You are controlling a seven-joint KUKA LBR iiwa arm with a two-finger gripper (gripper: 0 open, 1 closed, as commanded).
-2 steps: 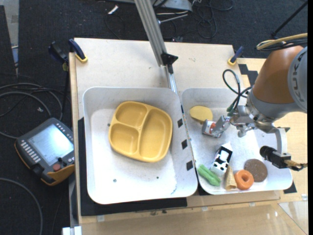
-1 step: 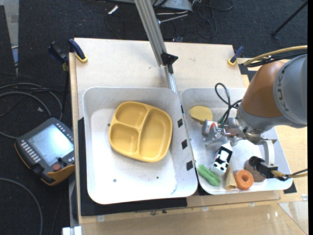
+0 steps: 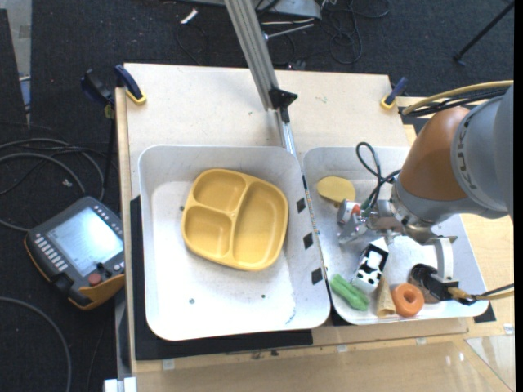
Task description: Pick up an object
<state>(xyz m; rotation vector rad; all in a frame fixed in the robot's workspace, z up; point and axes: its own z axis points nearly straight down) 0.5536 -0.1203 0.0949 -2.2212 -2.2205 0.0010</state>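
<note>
My gripper (image 3: 351,223) hangs low over the middle of the right bin (image 3: 320,163), pointing left from the orange-banded wrist. Just above it lies a flat yellow piece (image 3: 335,189). Below it stands a small black-and-white block (image 3: 370,266), close to the gripper but apart from it. Along the bin's front edge lie a green piece (image 3: 349,291), a tan cone (image 3: 385,300) and an orange ring (image 3: 407,300). I see nothing held in the gripper.
The left bin (image 3: 163,300) holds a yellow divided plate (image 3: 235,219). A slanted metal pole (image 3: 257,51) comes down to the wall between the two bins. A teach pendant (image 3: 78,247) lies on the floor at the left.
</note>
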